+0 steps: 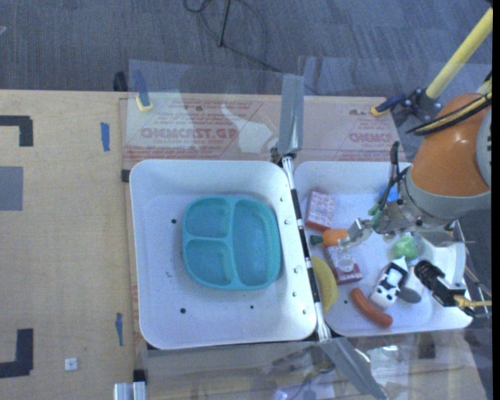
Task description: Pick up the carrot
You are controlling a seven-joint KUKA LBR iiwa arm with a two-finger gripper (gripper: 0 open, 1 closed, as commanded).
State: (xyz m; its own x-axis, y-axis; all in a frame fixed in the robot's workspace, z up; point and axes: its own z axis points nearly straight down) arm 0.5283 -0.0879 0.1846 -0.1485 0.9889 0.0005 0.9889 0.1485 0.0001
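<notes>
Orange carrot point(335, 235), teal plate point(232, 242)

Across the top of the frame you see a dark grey carpet floor point(94, 31) with a black cable point(223, 23) looping over it. Below it, at left, lies your light wooden surface point(62, 234), marked with black tape corners point(19, 129), a grey patch point(9, 187) and short blue tape strips point(105, 137). At top centre a cardboard sheet point(203, 129) with red print sits under clear plastic.
</notes>
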